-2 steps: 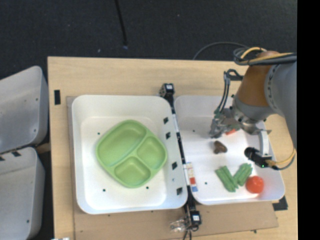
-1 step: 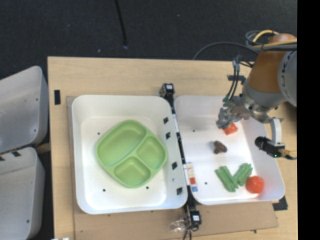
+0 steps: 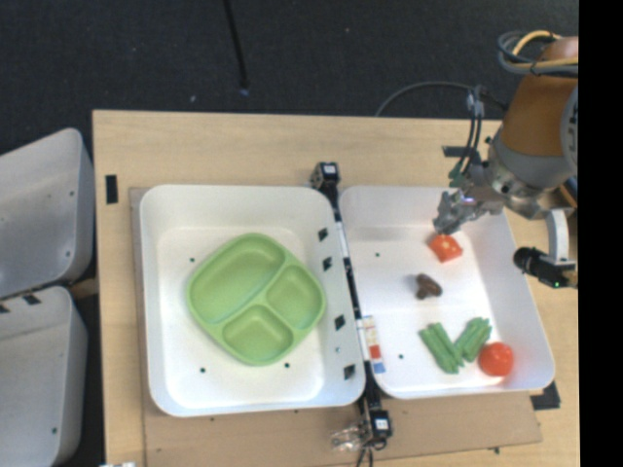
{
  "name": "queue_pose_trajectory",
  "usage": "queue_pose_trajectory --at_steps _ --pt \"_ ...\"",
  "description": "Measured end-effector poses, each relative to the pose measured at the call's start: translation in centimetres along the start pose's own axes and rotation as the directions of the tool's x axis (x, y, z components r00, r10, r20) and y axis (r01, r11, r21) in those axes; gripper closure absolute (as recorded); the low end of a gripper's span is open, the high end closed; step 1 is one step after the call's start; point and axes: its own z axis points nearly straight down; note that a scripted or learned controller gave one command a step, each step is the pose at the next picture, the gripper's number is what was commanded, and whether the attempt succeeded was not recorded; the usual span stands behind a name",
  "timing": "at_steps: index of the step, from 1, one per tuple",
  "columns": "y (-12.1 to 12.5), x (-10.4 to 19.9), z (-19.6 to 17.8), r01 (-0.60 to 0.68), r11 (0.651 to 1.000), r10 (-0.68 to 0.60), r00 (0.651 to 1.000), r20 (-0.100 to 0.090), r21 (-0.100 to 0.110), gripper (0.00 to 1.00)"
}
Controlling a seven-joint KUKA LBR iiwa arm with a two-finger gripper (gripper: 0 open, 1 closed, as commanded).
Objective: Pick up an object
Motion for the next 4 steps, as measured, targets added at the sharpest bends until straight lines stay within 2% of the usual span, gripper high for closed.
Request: queue_pose_trajectory --at_steps 1,2,4 --pt "0.1 -0.1 -3.8 0.001 1.000 -0.001 1.000 -0.001 0.001 1.00" --pt "-0.3 6.0 -3.3 0.005 1.000 -0.005 1.000 -0.002 0.005 1.00" --pt "-2.0 16.1 -1.5 0.005 1.000 -0.005 1.000 -0.003 0.007 1.00"
